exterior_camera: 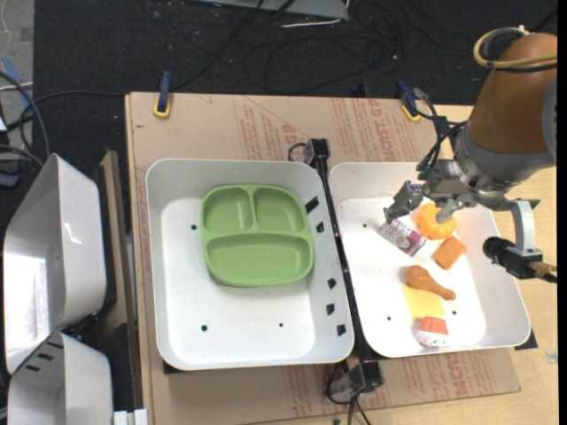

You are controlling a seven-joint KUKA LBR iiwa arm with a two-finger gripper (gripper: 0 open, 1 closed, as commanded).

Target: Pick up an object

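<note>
While end effector (423, 204) hovers, fingers spread, above orange toy (436, 222).

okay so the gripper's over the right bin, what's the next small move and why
Probably a short straight descent. The gripper hovers open above the orange piece in the right bin, with nothing between its fingers, so lowering around that piece before closing seems the natural step.

A brown bench (266, 122) bears two white bins, left bin (173, 264) just beside right bin (372, 264).
</note>
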